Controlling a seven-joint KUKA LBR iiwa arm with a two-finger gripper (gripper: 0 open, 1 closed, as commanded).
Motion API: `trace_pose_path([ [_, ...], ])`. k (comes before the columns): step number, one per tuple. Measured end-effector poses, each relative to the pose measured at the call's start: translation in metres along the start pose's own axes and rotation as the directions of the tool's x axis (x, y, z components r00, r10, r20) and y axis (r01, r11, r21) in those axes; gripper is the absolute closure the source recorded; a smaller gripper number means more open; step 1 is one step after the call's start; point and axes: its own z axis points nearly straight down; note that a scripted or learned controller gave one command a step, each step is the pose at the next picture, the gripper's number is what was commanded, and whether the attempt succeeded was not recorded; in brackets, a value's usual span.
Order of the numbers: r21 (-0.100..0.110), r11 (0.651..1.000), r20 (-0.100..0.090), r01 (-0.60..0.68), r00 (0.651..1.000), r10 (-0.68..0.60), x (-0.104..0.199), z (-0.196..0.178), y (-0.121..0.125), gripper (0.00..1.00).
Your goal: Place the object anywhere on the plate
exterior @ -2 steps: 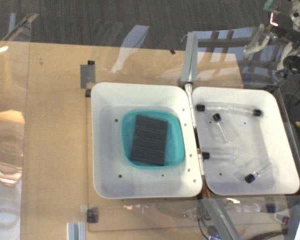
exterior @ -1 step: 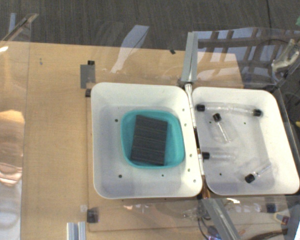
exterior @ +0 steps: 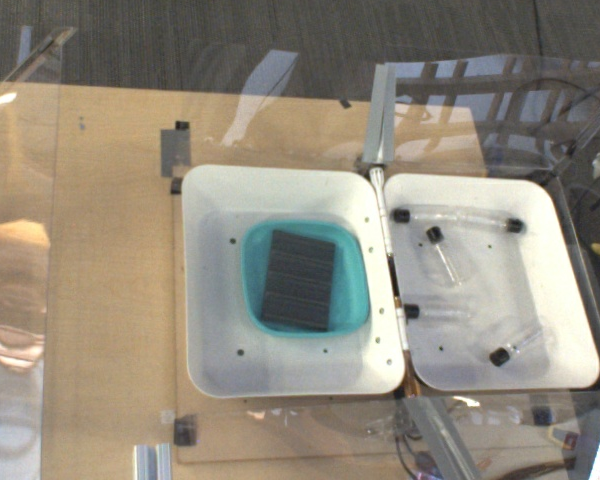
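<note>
The dark ribbed block (exterior: 299, 280) lies flat on the teal plate (exterior: 355, 298) in the left bin (exterior: 210, 358), long side running roughly top to bottom, fully inside the plate's rim, so the placement looks done. Tool: can't tell its state. The right bin (exterior: 570, 368) holds several clear tubes w/ black caps (exterior: 500, 357), well apart from the plate. The block looks like foam or rubber (a guess from the matte, grooved top): prob. light, a bit soft, not slippery. If regrasped, take it across the short width, mid-length, on the side faces.
</note>
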Motion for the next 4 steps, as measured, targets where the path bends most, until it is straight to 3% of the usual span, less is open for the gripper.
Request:
trace_pose_path([
  [1,0.001,0.951,0.001,-0.311,0.951,0.311,0.043,0.001,0.034,0.0],
  [2,0.002,0.897,0.001,-0.442,0.897,0.442,0.025,0.002,0.052,0.0],
  [3,0.001,0.86,0.001,-0.511,0.86,0.511,0.065,0.002,0.104,0.0],
  [4,0.003,0.789,0.002,-0.614,0.789,0.614,0.041,0.001,0.073,0.0],
])
